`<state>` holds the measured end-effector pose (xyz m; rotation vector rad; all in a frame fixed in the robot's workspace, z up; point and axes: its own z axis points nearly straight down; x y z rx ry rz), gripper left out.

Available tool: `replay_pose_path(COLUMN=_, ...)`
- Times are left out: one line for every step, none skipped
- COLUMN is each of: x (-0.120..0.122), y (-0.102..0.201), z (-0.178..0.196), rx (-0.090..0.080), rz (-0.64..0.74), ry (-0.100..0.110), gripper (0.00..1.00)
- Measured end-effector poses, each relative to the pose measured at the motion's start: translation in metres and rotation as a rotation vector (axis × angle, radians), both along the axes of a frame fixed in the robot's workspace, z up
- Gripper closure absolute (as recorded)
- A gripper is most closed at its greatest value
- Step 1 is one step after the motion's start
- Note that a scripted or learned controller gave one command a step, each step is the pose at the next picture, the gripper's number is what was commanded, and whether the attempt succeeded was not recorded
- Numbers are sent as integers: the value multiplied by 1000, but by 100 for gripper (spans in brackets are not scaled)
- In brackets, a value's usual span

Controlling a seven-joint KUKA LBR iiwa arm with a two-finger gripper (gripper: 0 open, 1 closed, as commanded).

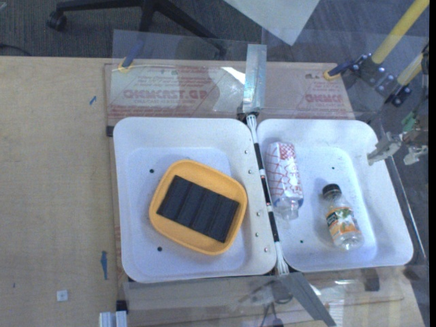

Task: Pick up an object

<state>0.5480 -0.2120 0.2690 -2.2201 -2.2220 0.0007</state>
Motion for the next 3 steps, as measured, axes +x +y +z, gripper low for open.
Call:
replay_pose_path(x=-20, y=1, z=-62, rx=0, rz=50, ry=-1, gripper=0)
replay_pose_path(x=-41, y=30, z=-181, rx=-2, rz=-19, ry=-8, gripper=0)
replay_pose_path(x=-41, y=27, z=-170, rx=-4, rz=-23, ry=-13, gripper=100)
